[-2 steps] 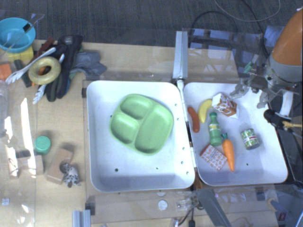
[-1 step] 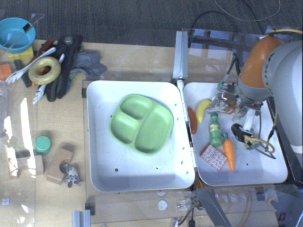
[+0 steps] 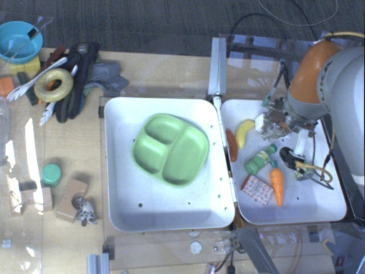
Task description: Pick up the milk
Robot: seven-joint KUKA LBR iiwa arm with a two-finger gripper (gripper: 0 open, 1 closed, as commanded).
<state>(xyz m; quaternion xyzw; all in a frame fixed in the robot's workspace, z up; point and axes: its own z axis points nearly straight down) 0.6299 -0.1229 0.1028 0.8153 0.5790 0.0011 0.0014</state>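
Observation:
The milk (image 3: 256, 190) looks like a small red-and-white patterned carton lying flat near the front left of the right bin (image 3: 319, 207). My gripper (image 3: 269, 125) hangs low over the back of that bin, just right of a yellow banana (image 3: 244, 133). It is well behind the carton and apart from it. A green bottle (image 3: 259, 160) and an orange carrot (image 3: 276, 186) lie between the gripper and the carton. The carrot rests right beside the carton's right edge.
A red sausage (image 3: 231, 144) lies along the right bin's left wall. The left bin (image 3: 122, 198) holds a green divided plate (image 3: 171, 148). Loose clutter sits on the bench to the left, including a blue cup (image 3: 20, 39) and a yellow ring (image 3: 54, 84).

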